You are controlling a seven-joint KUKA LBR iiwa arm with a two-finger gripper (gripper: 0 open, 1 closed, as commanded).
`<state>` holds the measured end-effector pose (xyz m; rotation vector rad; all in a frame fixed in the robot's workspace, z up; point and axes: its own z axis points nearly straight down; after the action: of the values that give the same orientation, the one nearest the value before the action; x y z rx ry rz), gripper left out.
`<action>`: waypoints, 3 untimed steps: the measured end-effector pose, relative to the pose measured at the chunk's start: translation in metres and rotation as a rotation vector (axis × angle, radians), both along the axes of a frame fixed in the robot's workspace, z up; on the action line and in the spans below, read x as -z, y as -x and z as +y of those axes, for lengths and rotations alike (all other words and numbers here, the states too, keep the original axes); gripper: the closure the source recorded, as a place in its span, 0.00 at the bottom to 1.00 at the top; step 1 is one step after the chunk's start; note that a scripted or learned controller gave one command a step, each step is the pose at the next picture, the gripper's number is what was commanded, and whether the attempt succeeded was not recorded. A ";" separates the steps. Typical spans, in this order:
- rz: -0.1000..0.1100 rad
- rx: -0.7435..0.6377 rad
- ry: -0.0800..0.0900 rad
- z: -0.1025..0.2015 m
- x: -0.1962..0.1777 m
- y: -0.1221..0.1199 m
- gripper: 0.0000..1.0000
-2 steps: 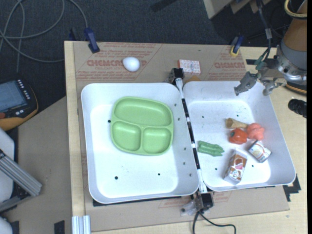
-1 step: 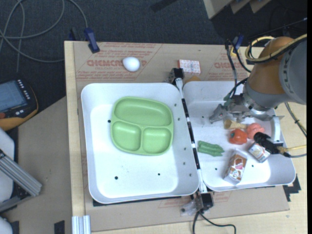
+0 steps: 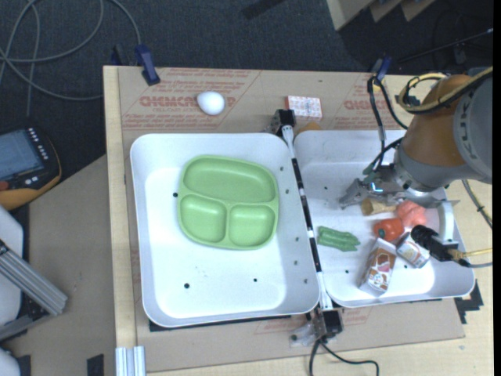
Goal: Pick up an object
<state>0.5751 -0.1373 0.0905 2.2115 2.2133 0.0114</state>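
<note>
My gripper [image 3: 356, 200] is down in the right bin [image 3: 344, 159], near its middle, and stands open with nothing visibly between its fingers. A tan object [image 3: 382, 205] lies just right of the fingertips. Beyond it are a pink-orange item [image 3: 412, 211] and a red item [image 3: 388, 229]. A green pod-shaped toy [image 3: 338, 239] lies below the gripper, near the divider. A small brown-and-white carton [image 3: 380, 267] and a small can [image 3: 412, 252] rest near the bin's front edge.
The left bin [image 3: 156, 272] holds a green three-compartment plate [image 3: 228, 202]. On the bench behind the bins lie a white egg-like ball [image 3: 210, 102] and a small checked block [image 3: 304, 106]. Cables hang beside the arm at the right.
</note>
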 end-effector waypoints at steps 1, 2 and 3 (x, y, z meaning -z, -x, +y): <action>0.012 0.001 -0.002 -0.035 -0.052 -0.011 0.00; 0.012 0.001 -0.003 -0.015 -0.010 -0.006 0.00; 0.012 0.002 -0.002 -0.057 -0.051 0.004 0.00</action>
<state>0.5714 -0.1943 0.1414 2.2204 2.2176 0.0002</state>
